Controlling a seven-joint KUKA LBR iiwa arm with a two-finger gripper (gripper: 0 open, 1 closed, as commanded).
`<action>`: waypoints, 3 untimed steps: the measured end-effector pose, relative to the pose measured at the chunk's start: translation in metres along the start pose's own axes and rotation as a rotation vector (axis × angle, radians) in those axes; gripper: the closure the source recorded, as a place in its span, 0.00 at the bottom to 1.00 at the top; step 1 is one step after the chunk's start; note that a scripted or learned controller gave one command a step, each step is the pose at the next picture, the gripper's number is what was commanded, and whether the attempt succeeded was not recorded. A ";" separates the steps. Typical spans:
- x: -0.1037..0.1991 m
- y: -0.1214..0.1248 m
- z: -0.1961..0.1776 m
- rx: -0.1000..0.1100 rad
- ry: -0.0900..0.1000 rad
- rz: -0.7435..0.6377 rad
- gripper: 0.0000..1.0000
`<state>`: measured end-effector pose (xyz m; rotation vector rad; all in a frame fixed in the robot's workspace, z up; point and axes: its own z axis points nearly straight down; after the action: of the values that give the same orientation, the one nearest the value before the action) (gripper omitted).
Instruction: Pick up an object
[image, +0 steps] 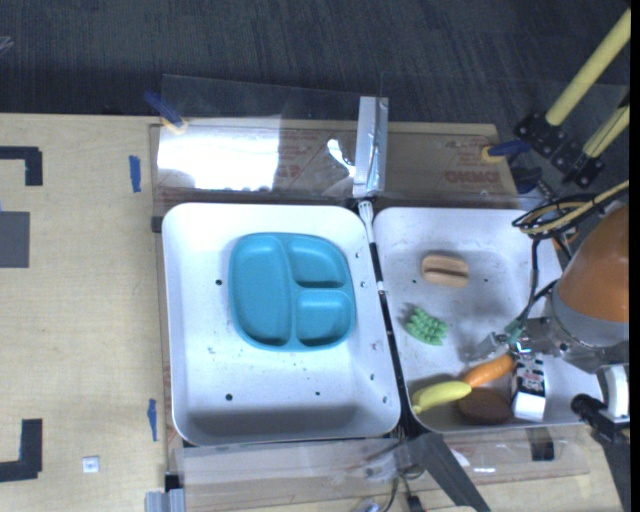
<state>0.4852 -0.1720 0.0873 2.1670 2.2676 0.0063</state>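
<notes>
In the right bin (400, 235), the arm (600, 285) came in from 3 o'clock with its gripper (503, 347) down near the lower middle of the bin. Couldn't tell how the claw was set; it was too cluttered there. An orange carrot (490, 371) lay right by the gripper, at about its 5 o'clock. A yellow banana (440, 394) and a dark brown lump (486, 405) sat at the bin's 6 o'clock edge, touching each other. A hot dog bun (445, 269) was up at 12, and green grapes (425, 326) lay near the middle. The left bin (190, 330) had a blue divided plate (292, 289).
</notes>
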 end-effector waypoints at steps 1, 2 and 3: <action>-0.001 0.002 -0.011 -0.006 -0.003 0.002 1.00; -0.001 0.001 -0.011 -0.005 -0.002 0.002 0.00; -0.034 0.003 -0.004 0.000 0.027 0.345 0.00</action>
<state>0.4894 -0.2058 0.0911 2.5403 1.8738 0.0376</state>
